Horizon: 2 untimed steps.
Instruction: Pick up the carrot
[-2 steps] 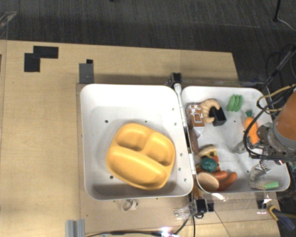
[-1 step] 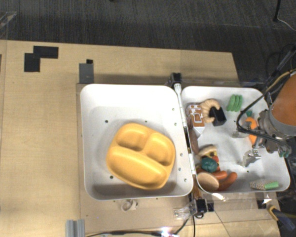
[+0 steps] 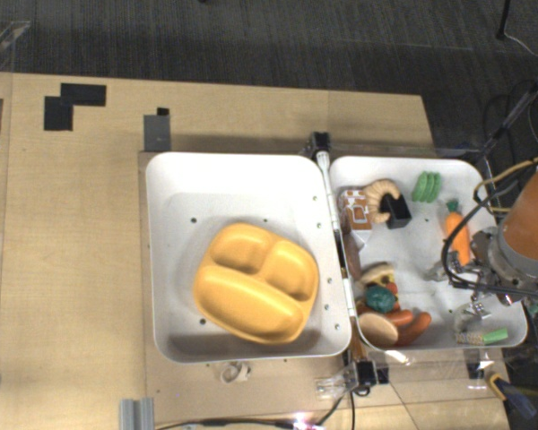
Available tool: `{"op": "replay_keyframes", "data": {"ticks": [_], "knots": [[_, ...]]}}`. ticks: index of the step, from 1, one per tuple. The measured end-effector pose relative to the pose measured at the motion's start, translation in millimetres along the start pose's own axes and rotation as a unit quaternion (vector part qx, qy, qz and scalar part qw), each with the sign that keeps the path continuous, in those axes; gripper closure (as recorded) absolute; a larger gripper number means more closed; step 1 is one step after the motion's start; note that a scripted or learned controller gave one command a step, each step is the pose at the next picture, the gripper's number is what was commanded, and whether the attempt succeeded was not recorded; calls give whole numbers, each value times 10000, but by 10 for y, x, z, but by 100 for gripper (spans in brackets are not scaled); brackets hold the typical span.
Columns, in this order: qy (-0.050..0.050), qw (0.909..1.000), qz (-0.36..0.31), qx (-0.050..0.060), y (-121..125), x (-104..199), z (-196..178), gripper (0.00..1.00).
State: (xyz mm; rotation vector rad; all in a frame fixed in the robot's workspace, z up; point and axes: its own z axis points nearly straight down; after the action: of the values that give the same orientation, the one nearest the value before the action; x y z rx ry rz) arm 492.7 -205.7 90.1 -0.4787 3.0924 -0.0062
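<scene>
Seen from above, at a slant: two white bins side by side on the wooden bench. Left bin [image 3: 175, 195] held a big yellow bread-shaped loaf [image 3: 255, 280], tilted across its middle. Right bin [image 3: 412, 280] held the carrot [image 3: 456, 233] near its right side, orange with a small green top, lying roughly lengthwise beside black cables. Also there: a green ribbed piece [image 3: 426, 186] at the back, a croissant-like pastry [image 3: 379, 191] touching a black block [image 3: 394, 209], a brown-and-white square piece [image 3: 357, 211], a clutter of toy foods [image 3: 390, 312] at the front-left corner. Arm [image 3: 531, 231] entered from the right, just beside the carrot. Gripper hidden under the wrist; state of the pincer: cannot tell.
</scene>
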Motion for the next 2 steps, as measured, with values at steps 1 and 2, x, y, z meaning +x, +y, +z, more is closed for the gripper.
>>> {"op": "replay_keyframes", "data": {"ticks": [1,2], "knots": [[-2,9917,1288,6,-46,-156,8,0],[-29,9987,-517,8,-23,-110,6,0]]}}
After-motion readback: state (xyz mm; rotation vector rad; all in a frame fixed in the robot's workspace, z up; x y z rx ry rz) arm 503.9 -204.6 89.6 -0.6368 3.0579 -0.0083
